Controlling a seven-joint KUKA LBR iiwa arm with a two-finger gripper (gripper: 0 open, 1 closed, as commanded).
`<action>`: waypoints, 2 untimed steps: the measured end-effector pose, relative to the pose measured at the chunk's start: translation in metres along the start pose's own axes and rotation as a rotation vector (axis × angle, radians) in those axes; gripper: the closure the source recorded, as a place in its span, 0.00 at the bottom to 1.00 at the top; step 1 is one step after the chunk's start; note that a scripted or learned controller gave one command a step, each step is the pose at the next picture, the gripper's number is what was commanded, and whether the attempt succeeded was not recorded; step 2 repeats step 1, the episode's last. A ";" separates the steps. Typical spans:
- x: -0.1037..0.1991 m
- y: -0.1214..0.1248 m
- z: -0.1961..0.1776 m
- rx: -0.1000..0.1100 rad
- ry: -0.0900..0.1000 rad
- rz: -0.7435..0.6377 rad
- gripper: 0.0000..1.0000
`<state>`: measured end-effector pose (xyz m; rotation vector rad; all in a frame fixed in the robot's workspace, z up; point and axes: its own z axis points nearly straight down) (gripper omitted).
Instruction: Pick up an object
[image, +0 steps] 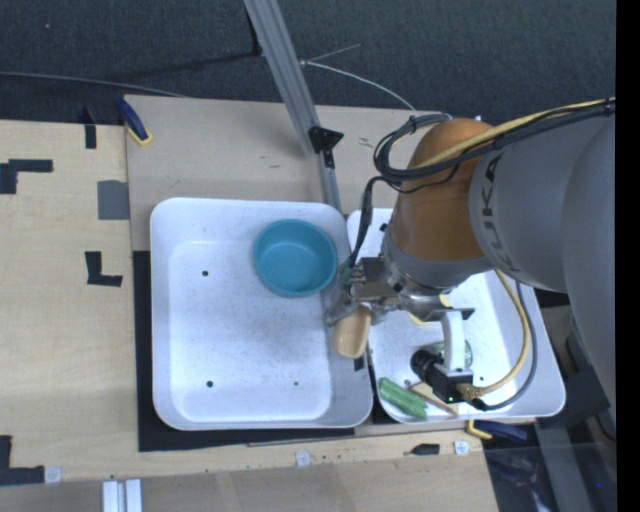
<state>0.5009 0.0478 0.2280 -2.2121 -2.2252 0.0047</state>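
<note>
Green object (400, 398): long and green, lying flat in the near left corner of the right bin (545, 400), slanted across that corner.
Thin stick (436, 403): pale brown, just right of the green object and touching or crossing its right end; I cannot tell which.
Left bin (240, 415): shallow, white, with rounded corners and a lightly speckled floor with 3 small dark dots.
Black mat (143, 350): shows as a dark strip along the left and near sides of the left bin.
Tan object (350, 337): the task's thing. It is small, light tan and smooth, with a rounded near end, longer than it is wide. It sits at the wall shared by the 2 bins, at about mid depth, directly under the gripper. I cannot tell whether it is lifted or resting on the wall.
Gripper (352, 305): grey metal, poised over the shared wall, right at the far end of the tan object. Whether it is wide, narrow or clamped on the object cannot be told here.
Arm (450, 220): grey with an orange band, reaching in from the right and covering much of the right bin.
Blue bowl (294, 258): round, upright, in the far right part of the left bin, just left of the gripper.
Bench (60, 300): pale wood with black tape marks on the left.
Metal bar (290, 80): grey, slanting in from the far side towards the bins.
</note>
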 end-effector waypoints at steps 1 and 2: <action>0.050 -0.002 -0.009 -0.002 0.000 -0.002 1.00; 0.050 -0.002 -0.009 -0.002 0.000 -0.002 1.00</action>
